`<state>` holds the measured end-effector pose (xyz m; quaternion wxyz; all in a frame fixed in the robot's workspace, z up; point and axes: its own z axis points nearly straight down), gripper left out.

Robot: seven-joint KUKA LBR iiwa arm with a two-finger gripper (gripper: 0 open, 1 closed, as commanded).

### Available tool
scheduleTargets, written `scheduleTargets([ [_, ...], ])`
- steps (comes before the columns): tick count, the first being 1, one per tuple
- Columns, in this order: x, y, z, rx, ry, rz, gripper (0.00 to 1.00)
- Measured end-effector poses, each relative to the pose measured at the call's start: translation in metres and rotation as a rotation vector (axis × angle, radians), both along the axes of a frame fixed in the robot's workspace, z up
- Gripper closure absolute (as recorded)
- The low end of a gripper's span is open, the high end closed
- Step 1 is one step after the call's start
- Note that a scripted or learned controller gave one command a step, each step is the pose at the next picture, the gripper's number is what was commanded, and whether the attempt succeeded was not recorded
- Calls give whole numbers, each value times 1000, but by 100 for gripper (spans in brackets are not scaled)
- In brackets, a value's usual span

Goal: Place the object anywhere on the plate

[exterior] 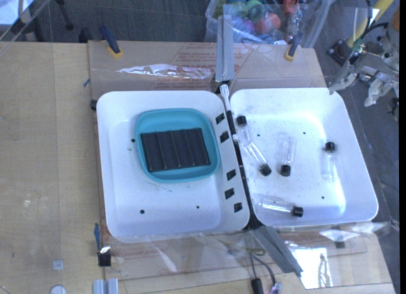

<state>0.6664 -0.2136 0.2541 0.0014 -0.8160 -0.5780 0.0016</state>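
Observation:
A teal plate (144, 123) with rounded corners lies in the left bin (120, 210). A black ribbed rectangular block (174, 149) rests flat on the plate's middle. Several clear vials with black caps lie in the right bin (355, 204), among them one near the divider (255, 156), one upright in the image (287, 151) and one at the front (278, 207). A pale metal assembly with cables, which looks like my gripper (368, 74), sits beyond the right bin's far right corner, well away from the plate and the vials. Nothing shows between its parts.
A raised divider with black tabs (229, 159) separates the bins. A clear tub of coloured toys (273, 1) stands behind them. Cardboard and plastic film lie under and around the bins, and cables trail at the front.

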Motion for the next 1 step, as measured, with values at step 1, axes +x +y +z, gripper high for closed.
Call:
scheduleTargets([
  [1, 0, 1, -11, 1, 0, -75, 0],
])
